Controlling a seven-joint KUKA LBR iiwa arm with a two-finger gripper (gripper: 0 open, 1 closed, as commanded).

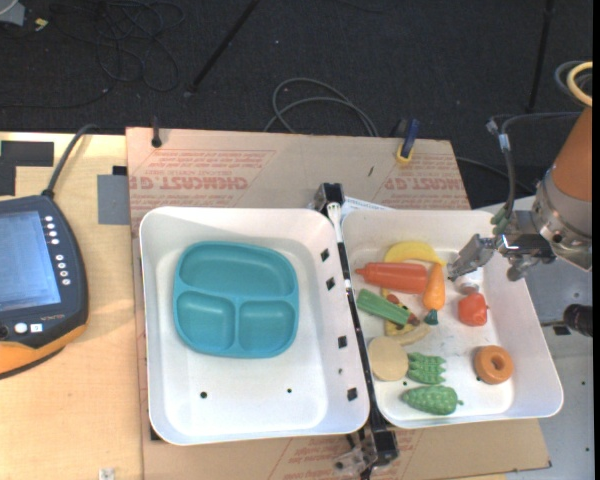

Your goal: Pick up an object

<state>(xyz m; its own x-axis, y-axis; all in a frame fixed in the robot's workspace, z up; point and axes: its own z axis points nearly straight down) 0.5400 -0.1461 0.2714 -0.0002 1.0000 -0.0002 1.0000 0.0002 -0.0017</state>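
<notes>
The left bin (160,268) with a teal tray (236,299) lies far left of the claw (472,259). The claw hovers in the right bin (540,368), its fingers spread, holding nothing. Just below it sits a red toy (472,309), and beside it an orange carrot (435,288).

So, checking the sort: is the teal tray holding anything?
Empty. The teal tray in the left bin shows three bare compartments.
</notes>
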